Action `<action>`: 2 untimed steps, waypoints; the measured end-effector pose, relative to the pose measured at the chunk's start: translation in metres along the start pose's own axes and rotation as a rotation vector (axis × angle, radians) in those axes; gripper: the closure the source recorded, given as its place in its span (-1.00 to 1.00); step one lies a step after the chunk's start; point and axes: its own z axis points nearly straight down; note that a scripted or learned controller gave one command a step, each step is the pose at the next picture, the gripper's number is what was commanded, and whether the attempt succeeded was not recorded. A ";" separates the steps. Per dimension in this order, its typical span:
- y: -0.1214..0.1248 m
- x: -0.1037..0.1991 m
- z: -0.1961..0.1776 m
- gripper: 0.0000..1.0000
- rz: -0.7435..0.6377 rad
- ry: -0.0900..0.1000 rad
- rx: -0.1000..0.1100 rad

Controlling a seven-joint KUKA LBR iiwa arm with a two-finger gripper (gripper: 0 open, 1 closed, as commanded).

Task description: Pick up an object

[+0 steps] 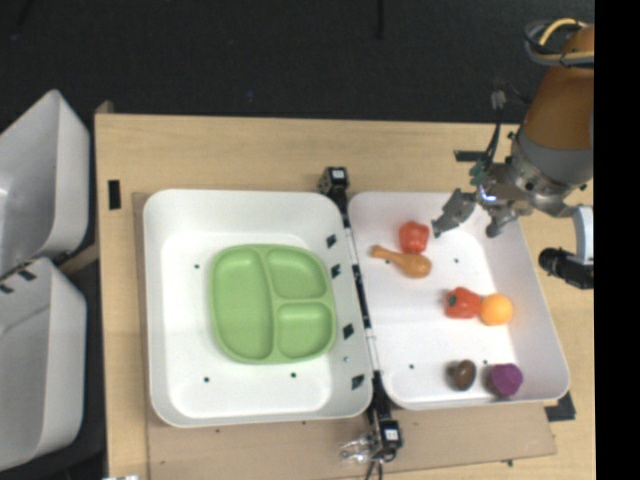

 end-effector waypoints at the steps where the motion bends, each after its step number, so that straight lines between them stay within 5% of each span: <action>1: 0.002 0.001 -0.008 -1.00 -0.003 -0.002 -0.013; 2: 0.003 -0.005 0.053 -1.00 -0.001 -0.003 -0.011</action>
